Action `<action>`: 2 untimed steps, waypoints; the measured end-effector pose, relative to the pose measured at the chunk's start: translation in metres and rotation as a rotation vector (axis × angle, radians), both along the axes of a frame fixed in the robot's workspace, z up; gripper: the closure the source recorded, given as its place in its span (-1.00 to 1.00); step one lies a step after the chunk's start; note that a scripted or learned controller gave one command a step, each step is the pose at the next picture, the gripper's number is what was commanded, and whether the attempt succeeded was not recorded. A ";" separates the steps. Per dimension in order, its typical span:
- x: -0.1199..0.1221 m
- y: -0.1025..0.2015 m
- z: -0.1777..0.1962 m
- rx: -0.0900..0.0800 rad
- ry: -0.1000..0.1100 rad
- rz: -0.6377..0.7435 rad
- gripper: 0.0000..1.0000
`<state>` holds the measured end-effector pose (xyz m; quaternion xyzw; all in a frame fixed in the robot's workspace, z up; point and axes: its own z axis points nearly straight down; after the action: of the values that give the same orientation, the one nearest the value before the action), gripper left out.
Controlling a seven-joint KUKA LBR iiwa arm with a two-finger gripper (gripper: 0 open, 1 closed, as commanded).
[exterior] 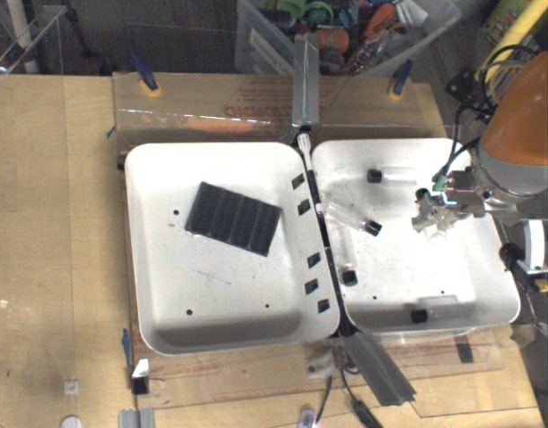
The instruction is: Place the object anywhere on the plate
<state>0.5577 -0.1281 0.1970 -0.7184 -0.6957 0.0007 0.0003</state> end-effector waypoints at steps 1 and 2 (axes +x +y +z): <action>-0.024 -0.012 0.031 -0.001 -0.001 -0.332 1.00; -0.023 -0.008 0.086 -0.002 -0.001 -0.547 1.00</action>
<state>0.5349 -0.1363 0.2831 -0.8795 -0.4759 0.0009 -0.0003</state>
